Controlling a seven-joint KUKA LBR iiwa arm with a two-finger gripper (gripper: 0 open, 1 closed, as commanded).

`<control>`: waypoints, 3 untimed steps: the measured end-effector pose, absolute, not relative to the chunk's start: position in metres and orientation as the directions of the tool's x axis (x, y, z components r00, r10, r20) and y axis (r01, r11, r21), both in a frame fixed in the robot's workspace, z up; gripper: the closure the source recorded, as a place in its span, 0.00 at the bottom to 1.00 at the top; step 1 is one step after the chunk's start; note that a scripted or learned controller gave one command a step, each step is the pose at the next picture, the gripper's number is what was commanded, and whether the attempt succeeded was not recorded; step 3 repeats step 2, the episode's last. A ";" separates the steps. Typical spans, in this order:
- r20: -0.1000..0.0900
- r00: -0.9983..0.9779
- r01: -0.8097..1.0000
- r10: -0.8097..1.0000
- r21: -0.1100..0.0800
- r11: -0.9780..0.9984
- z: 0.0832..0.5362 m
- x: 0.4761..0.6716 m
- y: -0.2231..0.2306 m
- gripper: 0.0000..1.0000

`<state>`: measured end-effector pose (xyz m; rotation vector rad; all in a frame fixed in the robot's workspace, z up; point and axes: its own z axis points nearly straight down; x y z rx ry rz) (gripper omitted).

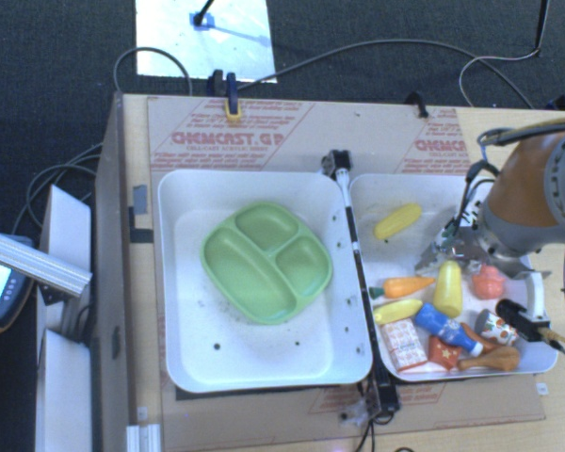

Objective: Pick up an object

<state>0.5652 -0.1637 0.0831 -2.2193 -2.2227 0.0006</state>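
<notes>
The right bin point(424, 188) holds several toy foods. A yellow banana-shaped piece point(397, 220) lies near its back. An orange carrot point(405, 287), an upright yellow squash point(448, 288) and a pink lump point(488, 282) lie mid-bin. Along the front are a yellow piece point(398, 310), a blue bottle point(443, 328), a red-and-white box point(407, 344), a small can point(494, 326) and a brown drumstick point(490, 358). My gripper point(455, 243) reaches down into this bin from the right, just behind the squash and to the right of the banana piece. The wrist hides its tips.
The left bin point(184, 347) holds a green divided plate point(266, 262). A black rail point(353, 243) separates the two bins. Cables run over the cardboard behind the bins and along the right side.
</notes>
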 end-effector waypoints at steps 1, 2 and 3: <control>0.001 -0.002 1.000 1.000 0.000 0.002 0.093 0.566 -0.164 1.00; 0.001 -0.004 1.000 1.000 0.002 0.004 0.184 0.584 -0.067 1.00; 0.001 -0.004 1.000 1.000 0.002 0.004 0.184 0.584 -0.067 1.00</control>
